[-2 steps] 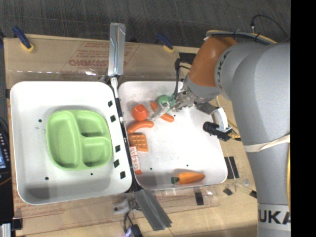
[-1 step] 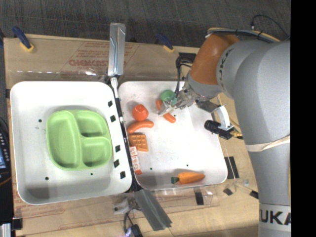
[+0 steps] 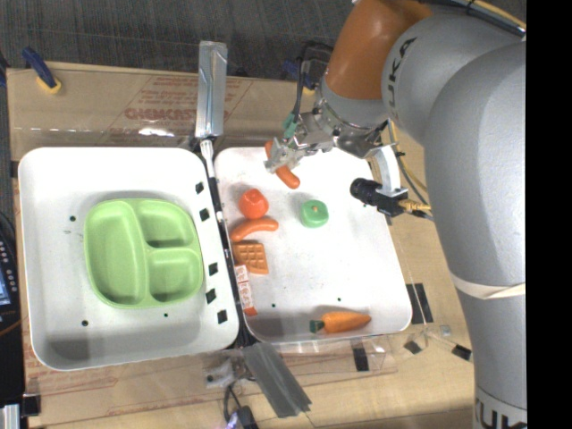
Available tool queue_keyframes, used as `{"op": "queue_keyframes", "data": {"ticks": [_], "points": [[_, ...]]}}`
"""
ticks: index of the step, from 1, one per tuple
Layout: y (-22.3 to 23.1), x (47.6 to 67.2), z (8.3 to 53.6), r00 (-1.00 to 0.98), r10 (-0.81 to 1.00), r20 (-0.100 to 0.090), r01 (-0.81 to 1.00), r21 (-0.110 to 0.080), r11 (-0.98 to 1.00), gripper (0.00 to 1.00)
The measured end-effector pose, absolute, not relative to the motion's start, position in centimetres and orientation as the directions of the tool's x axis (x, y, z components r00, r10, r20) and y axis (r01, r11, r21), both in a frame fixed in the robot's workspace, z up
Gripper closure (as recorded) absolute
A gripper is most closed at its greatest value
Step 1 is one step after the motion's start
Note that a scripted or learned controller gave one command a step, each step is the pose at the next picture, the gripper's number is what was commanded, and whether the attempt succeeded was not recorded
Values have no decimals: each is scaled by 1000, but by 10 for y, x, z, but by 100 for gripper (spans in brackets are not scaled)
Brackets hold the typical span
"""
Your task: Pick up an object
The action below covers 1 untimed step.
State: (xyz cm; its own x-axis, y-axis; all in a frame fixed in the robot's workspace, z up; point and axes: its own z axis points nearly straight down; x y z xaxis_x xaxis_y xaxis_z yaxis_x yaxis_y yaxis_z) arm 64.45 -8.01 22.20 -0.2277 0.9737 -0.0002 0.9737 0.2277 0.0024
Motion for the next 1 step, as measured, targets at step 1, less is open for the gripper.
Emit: {"op": "queue_keyframes", "data": {"ticks": [1], "points": [[-68,627,216,-3,1000,1,1000,-7,3,100]]}}
